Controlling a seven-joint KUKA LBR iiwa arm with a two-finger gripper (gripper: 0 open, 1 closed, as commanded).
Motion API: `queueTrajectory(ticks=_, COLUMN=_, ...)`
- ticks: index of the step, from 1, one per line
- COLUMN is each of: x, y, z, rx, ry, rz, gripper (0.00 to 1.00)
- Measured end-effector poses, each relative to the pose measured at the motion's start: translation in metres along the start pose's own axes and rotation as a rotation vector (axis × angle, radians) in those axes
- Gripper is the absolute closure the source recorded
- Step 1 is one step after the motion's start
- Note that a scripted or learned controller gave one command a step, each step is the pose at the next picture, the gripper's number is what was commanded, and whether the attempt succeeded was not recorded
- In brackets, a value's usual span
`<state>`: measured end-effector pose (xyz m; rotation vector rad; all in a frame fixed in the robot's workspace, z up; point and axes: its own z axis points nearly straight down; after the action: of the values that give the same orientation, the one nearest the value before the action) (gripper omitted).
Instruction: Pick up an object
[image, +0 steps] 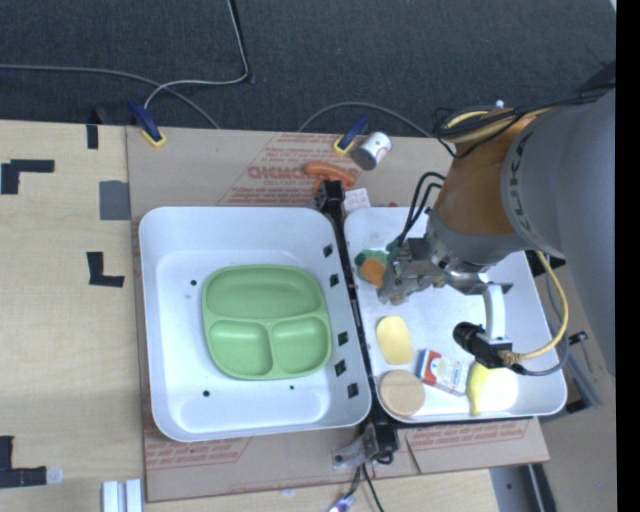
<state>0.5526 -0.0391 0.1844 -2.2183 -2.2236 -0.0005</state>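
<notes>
The two-finger gripper (392, 283) is seen low in the right white bin (540, 400), beside a small orange object (372, 269); its grip cannot be told. A green divided plastic plate (267, 321) is seen in the left white bin (170, 330).

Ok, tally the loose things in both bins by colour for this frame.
Green: 2, the divided plate and a small green piece
Yellow: 2, the oblong and the lemon-like one
Orange: 1
Tan: 1, the disc
Red-white: 1, the packet
Total: 7
</notes>
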Motion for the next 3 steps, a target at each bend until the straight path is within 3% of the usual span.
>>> queueTrajectory(ticks=1, x=0.021, y=0.08, z=-0.022, rx=0.001, ry=-0.002, rz=0.001, gripper=1.0)
queueTrajectory(ticks=2, x=0.079, y=0.068, z=-0.013, rx=0.002, ry=-0.001, rz=0.0, gripper=1.0)
queueTrajectory(ticks=3, x=0.038, y=0.053, z=-0.061, rx=0.0, ry=-0.002, rz=0.002, gripper=1.0)
